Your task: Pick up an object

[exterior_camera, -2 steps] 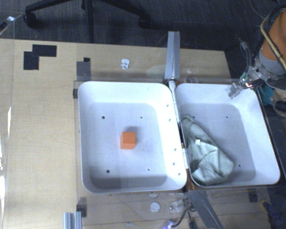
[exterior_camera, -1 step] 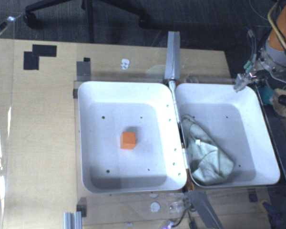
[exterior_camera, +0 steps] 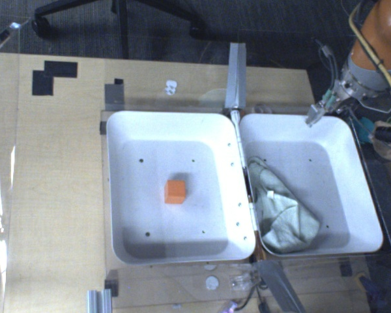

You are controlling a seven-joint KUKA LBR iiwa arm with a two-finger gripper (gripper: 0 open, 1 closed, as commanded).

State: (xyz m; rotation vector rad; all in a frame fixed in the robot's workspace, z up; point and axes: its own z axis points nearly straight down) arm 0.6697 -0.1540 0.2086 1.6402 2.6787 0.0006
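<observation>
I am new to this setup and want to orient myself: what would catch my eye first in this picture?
Most striking is the small orange cube, alone near the middle of the left bin. Next is the crumpled pale cloth, heaped against the near left side of the right bin. The arm's end effector hangs over the far rim of the right bin, away from both things.
</observation>
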